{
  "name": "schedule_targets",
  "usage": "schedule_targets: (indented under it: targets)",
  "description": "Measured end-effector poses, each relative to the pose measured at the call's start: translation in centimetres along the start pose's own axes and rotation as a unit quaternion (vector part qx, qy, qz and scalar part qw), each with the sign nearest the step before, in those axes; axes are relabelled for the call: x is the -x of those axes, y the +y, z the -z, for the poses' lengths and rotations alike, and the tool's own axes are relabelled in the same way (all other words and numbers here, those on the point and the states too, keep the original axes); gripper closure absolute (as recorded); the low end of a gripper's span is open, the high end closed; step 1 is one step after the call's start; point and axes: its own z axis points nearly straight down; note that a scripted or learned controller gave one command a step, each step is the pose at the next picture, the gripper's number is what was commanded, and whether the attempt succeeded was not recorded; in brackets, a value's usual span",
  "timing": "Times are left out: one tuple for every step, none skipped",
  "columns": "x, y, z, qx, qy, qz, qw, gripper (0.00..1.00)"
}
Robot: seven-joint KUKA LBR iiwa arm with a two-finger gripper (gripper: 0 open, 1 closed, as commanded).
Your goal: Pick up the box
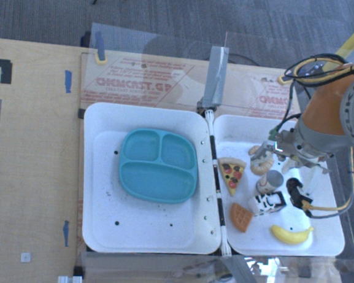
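Overhead, the arm hangs above the right bin

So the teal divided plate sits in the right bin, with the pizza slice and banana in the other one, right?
Not quite. The camera view shows the teal divided plate in the left bin; the pizza slice and banana lie in the right bin.

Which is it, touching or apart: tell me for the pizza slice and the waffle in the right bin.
Apart. The camera view shows bare white bin floor between the pizza slice and the waffle, which lies nearer the front edge of the right bin.
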Motion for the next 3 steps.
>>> schedule_targets:
  targets:
    - [-3.0, -5.4, -2.5, 0.012, 0.0, -0.069, 0.9976, 0.0]
    - [5.1, -11.1, -2.9, 0.007, -0.003, -0.092, 0.9957, 0.0]
    - [0.0, -4.4, -2.9, 0.007, -0.001, -0.17, 0.9854, 0.0]
